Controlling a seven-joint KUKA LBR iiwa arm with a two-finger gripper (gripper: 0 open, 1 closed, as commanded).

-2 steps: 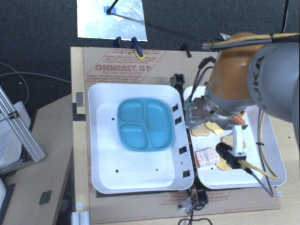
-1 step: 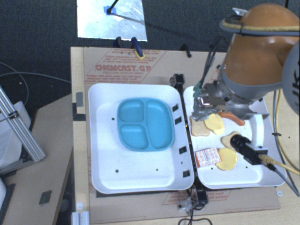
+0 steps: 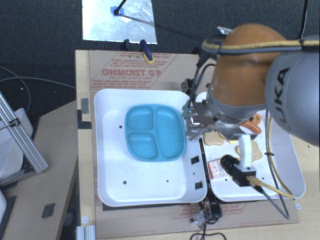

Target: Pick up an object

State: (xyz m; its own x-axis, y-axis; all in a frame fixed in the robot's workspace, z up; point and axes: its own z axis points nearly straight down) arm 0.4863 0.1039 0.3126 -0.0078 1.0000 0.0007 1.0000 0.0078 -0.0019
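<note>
My gripper (image 3: pixel 193 120) hangs over the seam between the two white bins, at the right edge of the blue divided plate (image 3: pixel 152 132), which lies in the left bin (image 3: pixel 112 184). Just right of the gripper, in the right bin (image 3: pixel 285 184), a tan toast-like slice (image 3: pixel 215 139) peeks out from under the wrist. An orange-red item (image 3: pixel 251 126) and a second tan piece (image 3: pixel 256 154) lie further right, partly hidden by the arm. A small red-and-white packet (image 3: pixel 216 169) lies near the right bin's front left. Nothing is seen held.
The grey and orange arm (image 3: pixel 245 74) covers the back half of the right bin. A cardboard sheet (image 3: pixel 130 69) lies under both bins, with a shiny foil sheet (image 3: pixel 117 14) behind it. An aluminium frame (image 3: pixel 20 139) stands at the far left.
</note>
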